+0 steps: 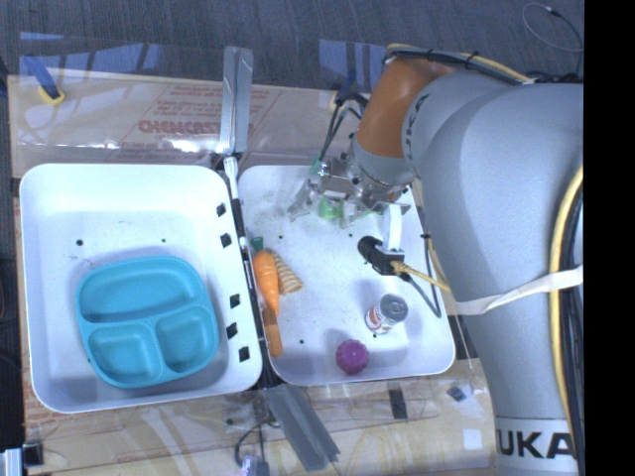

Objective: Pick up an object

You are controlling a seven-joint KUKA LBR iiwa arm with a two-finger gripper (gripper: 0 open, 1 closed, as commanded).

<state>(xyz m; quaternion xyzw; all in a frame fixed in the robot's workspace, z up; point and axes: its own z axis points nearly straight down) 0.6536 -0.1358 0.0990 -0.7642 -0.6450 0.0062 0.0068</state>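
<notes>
1. This looks like a robotics lab or test cell rather than a home or kitchen.
2. A big grey industrial arm (496, 216) with an orange band and part of a maker's name on its base reaches over the surface (119, 117).
3. Left of the arm, two shallow white bins (129, 181) sit side by side, split by a metal divider (236, 97).
4. The bins hold toy-like props: a blue sectioned tray (149, 320), a plastic carrot (266, 281), a purple ball (351, 356).
5. Beyond the bins, the surface is covered by a clear taped sheet, possibly over printed paper.
6. Loose cables (556, 23) trail over dark carpet-like flooring (149, 3) behind the arm.
</notes>
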